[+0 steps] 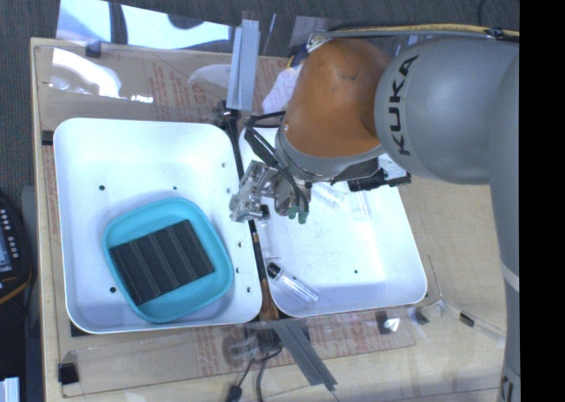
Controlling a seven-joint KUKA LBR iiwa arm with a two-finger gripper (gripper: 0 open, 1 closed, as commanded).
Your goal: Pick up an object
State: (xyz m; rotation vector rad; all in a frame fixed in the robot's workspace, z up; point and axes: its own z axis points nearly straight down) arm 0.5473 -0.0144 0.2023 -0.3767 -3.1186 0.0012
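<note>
Two white bins sit side by side on the tabletop [459, 241]. The left bin [79, 170] holds one thing: a blue tray [119, 237] with a dark ribbed insert, lying toward its near edge. The right bin [388, 259] holds one small clear tube with a dark cap [290, 282] near its front left corner, plus one or two clear pieces by the arm, too faint to count. The gripper [265, 197] hangs over the divide between the bins, just above the right bin's left edge; whether its fingers are apart or together cannot be told from here.

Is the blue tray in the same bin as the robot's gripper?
No, the blue tray lies in the left bin, while the gripper hangs over the right bin.
</note>
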